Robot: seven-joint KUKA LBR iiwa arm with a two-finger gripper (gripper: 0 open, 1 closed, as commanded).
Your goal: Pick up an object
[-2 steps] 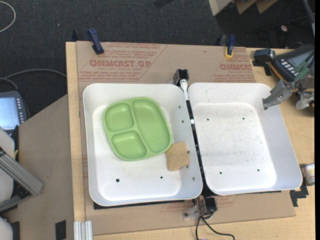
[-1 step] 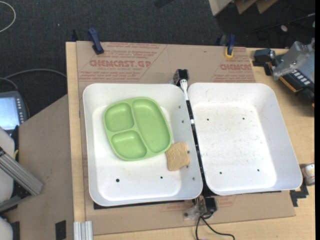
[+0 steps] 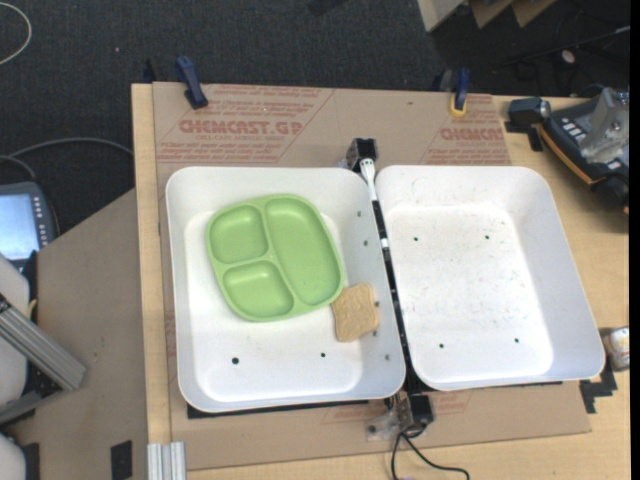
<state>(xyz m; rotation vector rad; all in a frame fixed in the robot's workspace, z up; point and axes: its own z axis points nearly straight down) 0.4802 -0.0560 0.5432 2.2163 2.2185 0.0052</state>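
Observation:
A light green divided plate [image 3: 273,257] with three compartments lies in the left white bin [image 3: 200,368], towards its back. A tan, square cracker-like piece [image 3: 355,312] rests just off the plate's front right corner, close to the bin's right wall. The right white bin [image 3: 540,268] shows a bare floor with small dark specks.
Both bins sit on a cardboard sheet [image 3: 250,118] held by a blue clamp [image 3: 190,81] and a yellow-blue clamp [image 3: 460,90] at the back. A black clip [image 3: 361,152] joins the bins at the back. Equipment [image 3: 590,138] lies at the right edge, cables at the front.

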